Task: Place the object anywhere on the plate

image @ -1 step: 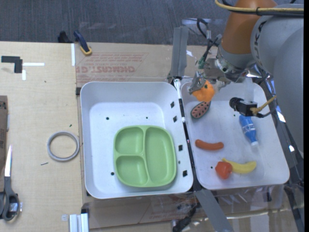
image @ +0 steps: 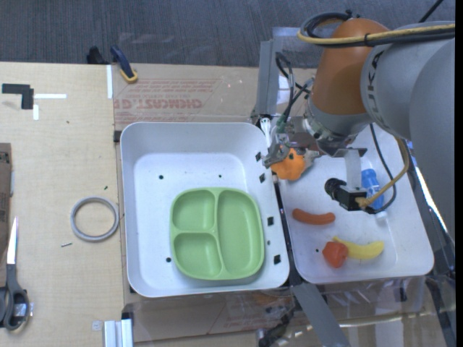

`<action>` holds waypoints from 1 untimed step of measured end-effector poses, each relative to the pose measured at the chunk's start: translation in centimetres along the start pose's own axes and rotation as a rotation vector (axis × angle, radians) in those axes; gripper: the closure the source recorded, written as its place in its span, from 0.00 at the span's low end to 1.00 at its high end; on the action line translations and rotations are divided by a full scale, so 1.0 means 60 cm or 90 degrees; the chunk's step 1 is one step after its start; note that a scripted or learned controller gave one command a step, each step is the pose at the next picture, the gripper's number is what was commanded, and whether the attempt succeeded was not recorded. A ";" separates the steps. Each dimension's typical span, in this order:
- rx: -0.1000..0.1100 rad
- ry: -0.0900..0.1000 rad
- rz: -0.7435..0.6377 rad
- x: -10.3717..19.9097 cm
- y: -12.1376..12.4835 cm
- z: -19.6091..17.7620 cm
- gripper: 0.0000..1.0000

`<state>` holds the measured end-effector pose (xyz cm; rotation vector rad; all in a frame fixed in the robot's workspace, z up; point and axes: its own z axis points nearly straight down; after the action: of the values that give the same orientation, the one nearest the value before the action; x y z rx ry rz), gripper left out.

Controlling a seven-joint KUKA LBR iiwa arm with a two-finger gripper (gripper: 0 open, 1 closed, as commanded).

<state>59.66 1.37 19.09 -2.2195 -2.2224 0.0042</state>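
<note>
**A:** Starting nearest. Logging green plate (image: 217, 233), lying flat in left bin (image: 145, 194), all three compartments sitting bare. Probably waiting as the drop target.

**B:** Noting. Anything lying right of the plate?

**A:** Entering yellow banana (image: 365, 249) and red fruit (image: 334, 253), touching each other, well right of the plate in right bin (image: 405, 262). Just beyond them, adding red sausage (image: 313, 217). Seemingly lying as spare stock, not being handled.

**B:** Moving on to the task's thing.

**A:** Recording orange object (image: 291, 166), sitting beyond the plate's far right corner, just past the wall dividing the bins. Hanging directly over it, touching or nearly so: gripper (image: 283, 150). Judging this as positioning for a pick, ahead of carrying toward the plate.

**B:** Clenching or releasing?

**A:** Marking as undetermined, being too unclear from above. Not confirming any hold.
</note>
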 end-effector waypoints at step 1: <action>0.001 0.000 0.001 0.099 -0.113 0.001 1.00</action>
<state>52.86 7.32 19.04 -2.2212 -2.2189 0.0062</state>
